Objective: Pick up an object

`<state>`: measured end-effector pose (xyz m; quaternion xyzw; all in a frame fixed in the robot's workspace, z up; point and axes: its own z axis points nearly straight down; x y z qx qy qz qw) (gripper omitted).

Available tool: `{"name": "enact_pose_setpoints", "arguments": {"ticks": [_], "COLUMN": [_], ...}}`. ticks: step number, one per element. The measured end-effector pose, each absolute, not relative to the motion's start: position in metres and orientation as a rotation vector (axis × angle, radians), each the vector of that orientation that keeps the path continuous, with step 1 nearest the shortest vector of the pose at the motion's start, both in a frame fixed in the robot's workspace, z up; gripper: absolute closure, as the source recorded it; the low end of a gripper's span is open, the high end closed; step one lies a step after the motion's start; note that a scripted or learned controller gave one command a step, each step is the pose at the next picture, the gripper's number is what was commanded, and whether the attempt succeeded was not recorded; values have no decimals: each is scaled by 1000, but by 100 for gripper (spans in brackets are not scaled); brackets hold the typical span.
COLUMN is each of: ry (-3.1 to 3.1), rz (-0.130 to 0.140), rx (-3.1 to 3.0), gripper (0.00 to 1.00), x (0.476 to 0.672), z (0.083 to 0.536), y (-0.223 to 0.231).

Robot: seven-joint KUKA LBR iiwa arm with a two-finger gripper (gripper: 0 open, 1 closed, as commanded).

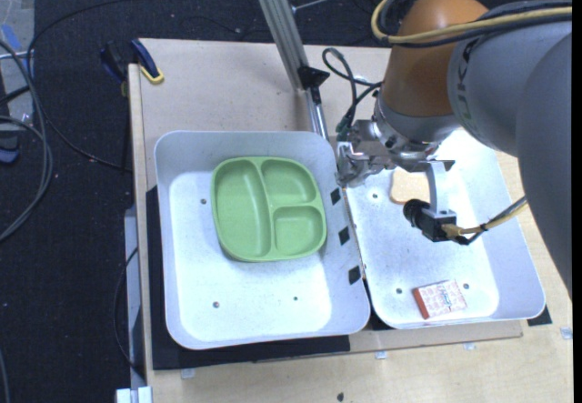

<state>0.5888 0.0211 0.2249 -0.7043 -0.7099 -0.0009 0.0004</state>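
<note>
Two shallow white plastic bins sit side by side on a pale wooden bench top (pixel 227 83), which is ringed by dark flooring with loose black cables. Far left, at the bench's rear corner, a small clamp with blue and yellow handles (pixel 145 62) grips the edge. Left bin (pixel 182 301): holds one light green plastic plate with three compartments (pixel 269 208), lying flat in the rear half of the bin, its right side close to the wall shared with the neighbouring bin; the front half of this bin's floor shows a few small fastener dots. Between the bins, along the shared wall, several small black tabs (pixel 346 236) stand in a row. Behind them a slanted grey metal strut (pixel 277 10) runs from the top of the view down to the bins' rear junction, with a black cable looped beside it. Right bin (pixel 509 297): a small flat packet in red and white (pixel 440 298) lies near the front wall, well apart from the arm. A pale orange flat item (pixel 411 186) lies at the rear of this bin, partly covered by the arm's wrist. Grey arm with an orange band (pixel 436 19): reaches in from the right over the right bin's rear half, hiding much of that area. Two-finger gripper (pixel 348 166): low at the rear left corner of the right bin, just beside the shared wall; how wide it stands, and whether it has anything, cannot be told. A black fitting with a yellowish cable (pixel 432 219) hangs just beside the wrist.
</note>
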Motion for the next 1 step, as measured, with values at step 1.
{"name": "enact_pose_setpoints", "arguments": {"ticks": [1], "ry": [-2230], "rz": [-4], "rx": [-2212], "gripper": [100], "x": [591], "z": [235], "y": [69]}}
